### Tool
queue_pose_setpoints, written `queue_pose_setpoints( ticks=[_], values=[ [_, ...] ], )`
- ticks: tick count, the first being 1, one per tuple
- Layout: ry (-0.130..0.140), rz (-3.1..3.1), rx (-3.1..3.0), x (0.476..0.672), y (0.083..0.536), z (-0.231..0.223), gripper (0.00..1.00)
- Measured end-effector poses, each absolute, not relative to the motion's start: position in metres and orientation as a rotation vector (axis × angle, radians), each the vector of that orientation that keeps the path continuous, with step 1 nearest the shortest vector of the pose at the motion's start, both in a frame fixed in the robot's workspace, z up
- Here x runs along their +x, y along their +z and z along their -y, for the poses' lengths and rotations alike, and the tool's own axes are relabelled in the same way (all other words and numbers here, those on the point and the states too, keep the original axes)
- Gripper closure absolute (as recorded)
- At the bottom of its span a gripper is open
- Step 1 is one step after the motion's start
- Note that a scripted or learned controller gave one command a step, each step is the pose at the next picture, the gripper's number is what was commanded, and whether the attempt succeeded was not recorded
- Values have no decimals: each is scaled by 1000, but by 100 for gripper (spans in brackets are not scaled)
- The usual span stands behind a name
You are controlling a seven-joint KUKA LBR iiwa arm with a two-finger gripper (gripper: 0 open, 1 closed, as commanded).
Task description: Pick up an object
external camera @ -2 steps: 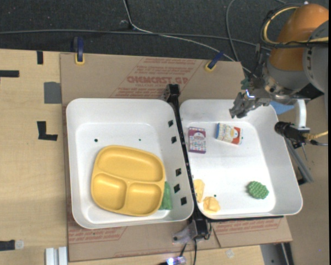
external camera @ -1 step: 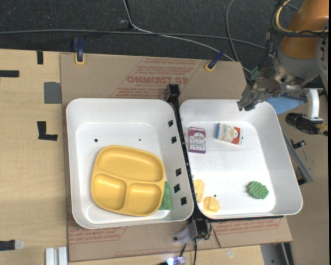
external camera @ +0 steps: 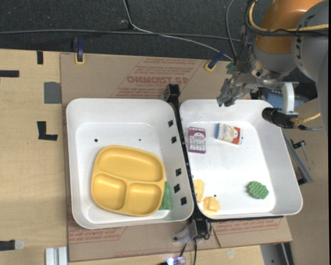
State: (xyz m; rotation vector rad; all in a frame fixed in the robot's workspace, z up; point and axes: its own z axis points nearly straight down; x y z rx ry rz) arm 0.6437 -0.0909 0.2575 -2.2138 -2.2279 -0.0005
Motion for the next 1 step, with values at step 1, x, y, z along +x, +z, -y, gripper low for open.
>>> queue_pose_setpoints(
  ticks=[1],
  values=[
    [0,2228,-2213,651,254,29,100]
  ],
)
